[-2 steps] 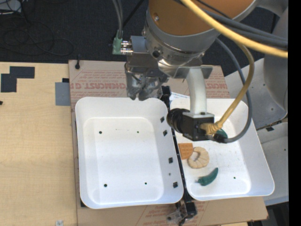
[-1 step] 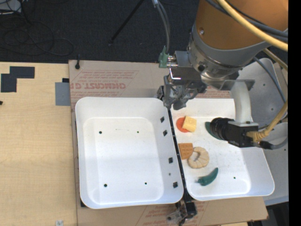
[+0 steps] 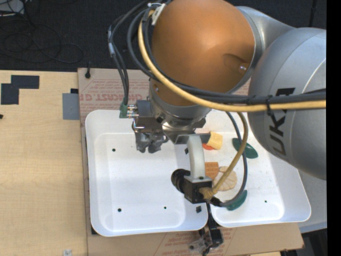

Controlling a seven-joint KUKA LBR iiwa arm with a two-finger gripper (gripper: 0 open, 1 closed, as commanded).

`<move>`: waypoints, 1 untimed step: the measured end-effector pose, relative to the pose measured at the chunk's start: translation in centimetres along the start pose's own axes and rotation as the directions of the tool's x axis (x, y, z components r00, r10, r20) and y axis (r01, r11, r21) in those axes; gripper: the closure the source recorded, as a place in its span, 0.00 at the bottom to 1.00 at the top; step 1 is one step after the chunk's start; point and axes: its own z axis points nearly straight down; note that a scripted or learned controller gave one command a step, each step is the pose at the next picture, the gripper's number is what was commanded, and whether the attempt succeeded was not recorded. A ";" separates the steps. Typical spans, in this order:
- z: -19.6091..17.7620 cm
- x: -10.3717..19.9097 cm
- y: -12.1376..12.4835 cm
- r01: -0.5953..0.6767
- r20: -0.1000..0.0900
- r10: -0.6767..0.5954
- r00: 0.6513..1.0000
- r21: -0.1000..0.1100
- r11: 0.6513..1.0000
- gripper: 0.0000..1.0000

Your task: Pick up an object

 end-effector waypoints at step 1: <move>-13.3 1.1 0.0 -0.003 -0.011 0.003 1.000 -0.023 1.000 1.00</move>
